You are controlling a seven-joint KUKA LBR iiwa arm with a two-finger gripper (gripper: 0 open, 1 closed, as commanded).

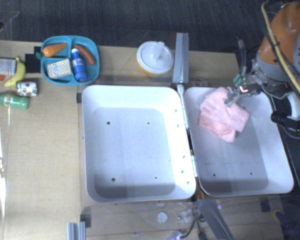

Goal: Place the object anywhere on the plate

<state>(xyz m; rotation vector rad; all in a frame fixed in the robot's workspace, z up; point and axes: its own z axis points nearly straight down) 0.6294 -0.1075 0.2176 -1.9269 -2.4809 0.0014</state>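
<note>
A crumpled pink cloth point(221, 115) lies in the upper left part of the right bin point(250, 159). My gripper point(233, 98) is low over the cloth's upper right edge and seems to touch it; the arm's orange band sits above it at the right. A blue divided plate point(92, 59) stands on the bench at the far left, beyond the left bin. It holds a toy carrot point(55, 49), a sausage point(86, 55) and a small blue bottle point(78, 66).
The left bin point(135, 144) lies between the cloth and the plate. A white lidded bowl point(155, 57) stands behind the bins. A banana point(16, 72), a small can point(26, 88) and a green bottle point(10, 101) lie left of the plate.
</note>
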